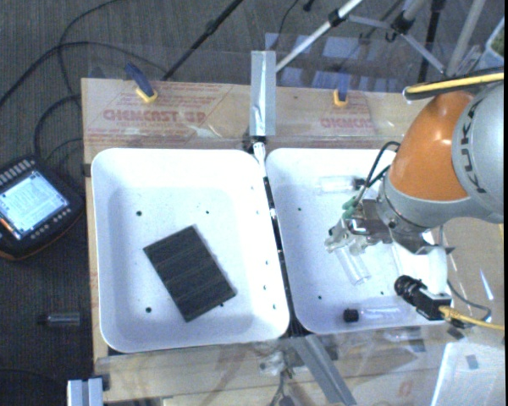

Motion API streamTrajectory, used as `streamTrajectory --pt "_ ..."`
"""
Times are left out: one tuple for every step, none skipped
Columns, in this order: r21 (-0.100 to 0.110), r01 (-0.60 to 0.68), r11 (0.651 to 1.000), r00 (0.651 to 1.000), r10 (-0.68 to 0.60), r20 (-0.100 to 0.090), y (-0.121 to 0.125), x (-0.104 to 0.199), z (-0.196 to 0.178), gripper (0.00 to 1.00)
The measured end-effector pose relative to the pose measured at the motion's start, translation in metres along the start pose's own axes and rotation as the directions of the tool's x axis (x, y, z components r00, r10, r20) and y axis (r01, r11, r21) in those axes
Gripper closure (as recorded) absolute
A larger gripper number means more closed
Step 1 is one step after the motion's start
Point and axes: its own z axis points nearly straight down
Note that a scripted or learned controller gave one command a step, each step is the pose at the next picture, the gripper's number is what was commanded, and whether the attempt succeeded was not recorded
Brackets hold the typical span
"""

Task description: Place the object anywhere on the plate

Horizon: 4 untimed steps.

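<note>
Two shallow white bins sat side by side on the bench [93,134] as I watched from my remote station. I saw the left bin [118,176] carrying a dark, ribbed rectangular plate [190,272], lying flat and turned at an angle, near the middle of the bin floor and somewhat toward its near side. The right bin [305,303] held the arm, which reached in from the right, its orange band [436,146] bulking over the bin's far right part. The pincer [349,237] hung low over the middle of the right bin, pale and half transparent against the white floor. I could not tell from my feed whether it was open or closed, nor whether anything sat in it. A small dark object [350,315] lay on the floor of the right bin close to its near wall, well apart from the plate and separated from it by the two inner bin walls. A handheld control pendant [25,203] with a lit screen lay on the floor left of the bench.
</note>
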Motion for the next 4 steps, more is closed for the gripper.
streamTrajectory --pt "0.001 0.186 0.983 0.983 -0.186 -0.003 0.015 0.070 0.021 1.00" --pt "0.001 -0.053 0.999 0.999 0.053 -0.001 0.015 0.175 -0.017 1.00" --pt "0.002 0.301 0.954 0.954 -0.301 -0.002 -0.024 0.234 0.015 1.00" --pt "0.002 0.300 0.954 0.954 -0.300 -0.002 -0.024 0.234 0.015 0.00"
